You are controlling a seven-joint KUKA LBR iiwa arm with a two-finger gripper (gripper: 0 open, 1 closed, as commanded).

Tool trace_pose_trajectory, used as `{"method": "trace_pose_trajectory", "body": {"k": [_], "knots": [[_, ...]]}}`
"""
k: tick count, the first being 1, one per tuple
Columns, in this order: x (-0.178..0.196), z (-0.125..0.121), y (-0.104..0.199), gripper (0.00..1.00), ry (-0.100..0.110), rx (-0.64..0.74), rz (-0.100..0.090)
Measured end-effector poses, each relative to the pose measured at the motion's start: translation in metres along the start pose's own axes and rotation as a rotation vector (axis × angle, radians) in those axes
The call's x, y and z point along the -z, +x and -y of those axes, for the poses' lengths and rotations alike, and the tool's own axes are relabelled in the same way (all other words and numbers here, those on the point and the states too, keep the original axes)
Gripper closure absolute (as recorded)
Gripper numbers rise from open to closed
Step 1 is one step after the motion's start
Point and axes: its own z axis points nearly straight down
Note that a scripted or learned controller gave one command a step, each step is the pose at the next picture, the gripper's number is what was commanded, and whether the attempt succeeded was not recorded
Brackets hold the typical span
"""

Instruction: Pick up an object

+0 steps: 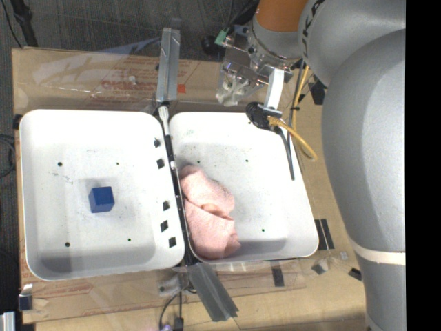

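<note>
We count one blue cube (102, 198) in left bin (41, 136) | one pink cloth (207, 212) in right bin (289, 205) | gripper (234, 88) above far rim, grip unclear to us

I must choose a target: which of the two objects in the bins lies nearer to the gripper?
The pink cloth in the right bin; the blue cube sits in the left bin, farther from the gripper.

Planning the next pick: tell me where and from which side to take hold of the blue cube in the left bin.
Grip the blue cube across two opposite flat side faces, coming straight down from above. It sits alone on the left bin's floor, away from every wall, so the hand probably has room on either side.
</note>
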Motion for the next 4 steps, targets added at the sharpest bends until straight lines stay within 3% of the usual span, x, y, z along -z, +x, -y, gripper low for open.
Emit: {"method": "trace_pose_trajectory", "body": {"k": [1,2,3,4], "knots": [[-0.092,0.002,0.002,1.00,0.005,-0.120,0.002],[-0.092,0.013,0.034,1.00,0.003,-0.224,0.002],[-0.094,-0.002,-0.006,1.00,0.004,-0.223,0.000],[-0.109,0.003,0.006,1.00,0.005,-0.243,0.002]]}}
